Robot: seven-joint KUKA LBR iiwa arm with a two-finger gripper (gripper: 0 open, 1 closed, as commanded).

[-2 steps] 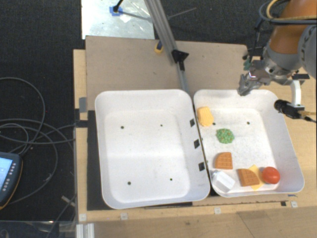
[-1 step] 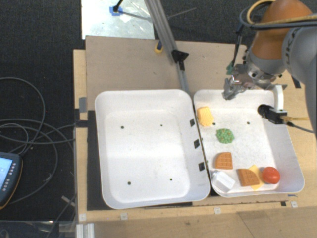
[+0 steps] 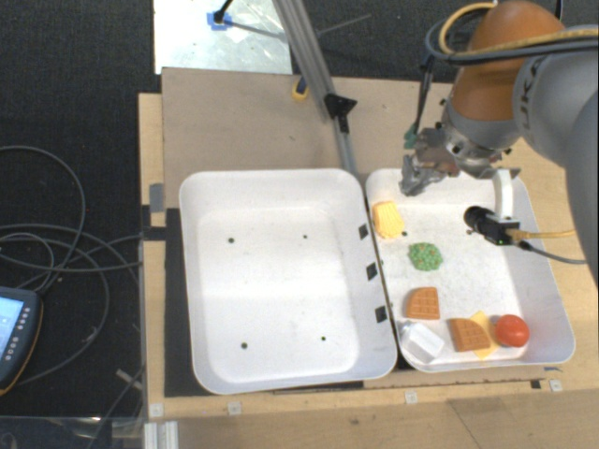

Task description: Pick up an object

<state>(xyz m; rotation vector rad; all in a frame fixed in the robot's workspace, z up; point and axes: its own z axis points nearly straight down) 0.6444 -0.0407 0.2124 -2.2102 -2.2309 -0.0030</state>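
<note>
Camera view. The claw [image 3: 418,178] hangs over the 12 o'clock end of the right bin [image 3: 543,279]; whether it is spread or pressed together cannot be told. Candidate objects in this bin: yellow piece [image 3: 387,220] just beside the claw at its 7 o'clock, green ball [image 3: 425,256], waffle [image 3: 423,303], red ball [image 3: 511,329]. Left bin [image 3: 281,279] adjoins at 9 o'clock.
</note>
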